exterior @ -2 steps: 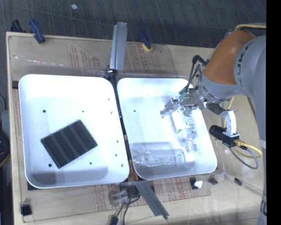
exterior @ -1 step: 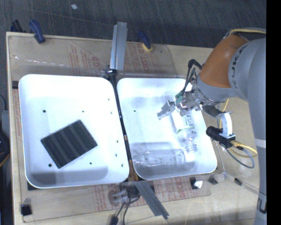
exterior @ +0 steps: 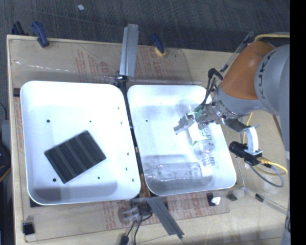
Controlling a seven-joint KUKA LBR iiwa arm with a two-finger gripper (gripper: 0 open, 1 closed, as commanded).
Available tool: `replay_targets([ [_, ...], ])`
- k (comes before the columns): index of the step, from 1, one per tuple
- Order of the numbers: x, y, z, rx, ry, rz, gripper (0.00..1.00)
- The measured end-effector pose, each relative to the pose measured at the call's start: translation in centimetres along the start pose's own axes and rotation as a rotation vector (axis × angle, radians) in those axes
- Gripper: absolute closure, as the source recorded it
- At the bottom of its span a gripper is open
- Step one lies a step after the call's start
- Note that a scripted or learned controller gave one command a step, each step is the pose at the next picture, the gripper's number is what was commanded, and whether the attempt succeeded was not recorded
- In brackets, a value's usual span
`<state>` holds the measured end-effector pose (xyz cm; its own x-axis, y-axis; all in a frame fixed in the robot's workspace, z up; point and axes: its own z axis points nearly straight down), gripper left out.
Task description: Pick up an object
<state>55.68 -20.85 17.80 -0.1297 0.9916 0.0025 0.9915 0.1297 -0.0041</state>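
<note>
- the small clear plastic bottle with a pale label (exterior: 203,143) lies in the right-hand white bin (exterior: 158,98), toward its right wall, running down the frame from just under the gripper.
- a second clear plastic bottle (exterior: 173,171) lies on its side along that bin's lower edge, near the first one's lower end.
- the two-finger gripper (exterior: 186,122) sits right of centre in the frame, over the right bin and just above the labelled bottle's upper end; it looks close to or touching the bottle, but i can't settle which.
- i cannot tell whether it is spread or closed; the metal parts blur together against the white floor.
- i judge this as the approach or grasp step: nothing is visibly lifted yet.
- next move, as i read it: settle squarely over the bottle's body and close across its narrow width, since a round, slick bottle will roll or squirt out.
- the grey arm with its orange band (exterior: 247,73) reaches in from the right edge, wrist bent down and leftward into the bin.
- a dark ribbed rectangular pad (exterior: 75,155) lies in the left-hand white bin (exterior: 35,98), well apart.
</note>
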Motion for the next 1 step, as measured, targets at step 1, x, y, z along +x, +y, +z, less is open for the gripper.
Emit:
replay_targets([
  [1, -0.08, 1.07, 1.34, -0.002, -0.001, -0.031, 0.00],
])
